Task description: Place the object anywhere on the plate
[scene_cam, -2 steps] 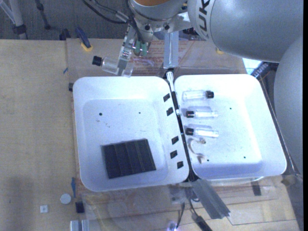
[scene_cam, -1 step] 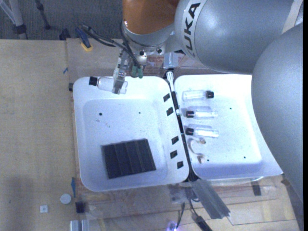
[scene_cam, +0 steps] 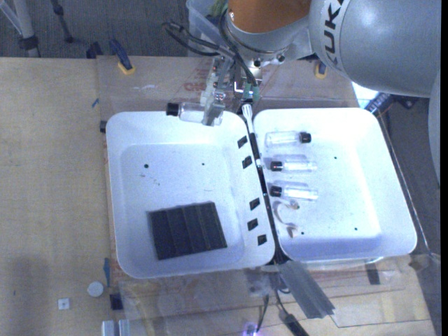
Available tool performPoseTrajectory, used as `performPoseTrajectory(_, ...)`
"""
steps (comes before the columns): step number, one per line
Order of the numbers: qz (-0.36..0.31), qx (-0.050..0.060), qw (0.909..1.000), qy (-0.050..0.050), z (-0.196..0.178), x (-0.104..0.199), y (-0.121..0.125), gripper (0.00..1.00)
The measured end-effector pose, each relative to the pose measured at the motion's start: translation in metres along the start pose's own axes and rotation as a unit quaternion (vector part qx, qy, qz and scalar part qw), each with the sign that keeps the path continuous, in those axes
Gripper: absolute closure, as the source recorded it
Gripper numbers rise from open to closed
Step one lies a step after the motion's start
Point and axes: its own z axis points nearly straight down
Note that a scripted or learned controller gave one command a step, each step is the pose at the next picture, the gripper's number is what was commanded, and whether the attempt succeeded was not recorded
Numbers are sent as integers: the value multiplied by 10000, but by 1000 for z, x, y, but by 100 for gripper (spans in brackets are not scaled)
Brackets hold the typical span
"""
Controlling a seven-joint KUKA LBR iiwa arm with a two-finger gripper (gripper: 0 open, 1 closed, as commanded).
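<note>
Camera view puts my claw (scene_cam: 213,110) over the far rim of the left bin (scene_cam: 133,135), clenched on a clear vial (scene_cam: 183,110) with a black cap that sticks out sideways. I see open white floor below it, and the dark ribbed plate (scene_cam: 187,230) lies near that bin's near edge. Three similar vials (scene_cam: 290,165) lie in the right bin (scene_cam: 364,187).

robot lab: KUKA arm (scene_cam: 378,26) upper right, wooden bench (scene_cam: 49,187), two white bins (scene_cam: 126,145), cables, tripod legs (scene_cam: 21,19) upper left
</note>
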Motion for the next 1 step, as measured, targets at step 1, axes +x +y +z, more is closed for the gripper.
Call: performPoseTrajectory(1, -568, 4, 9984, 26, 42, 3, -3, 100)
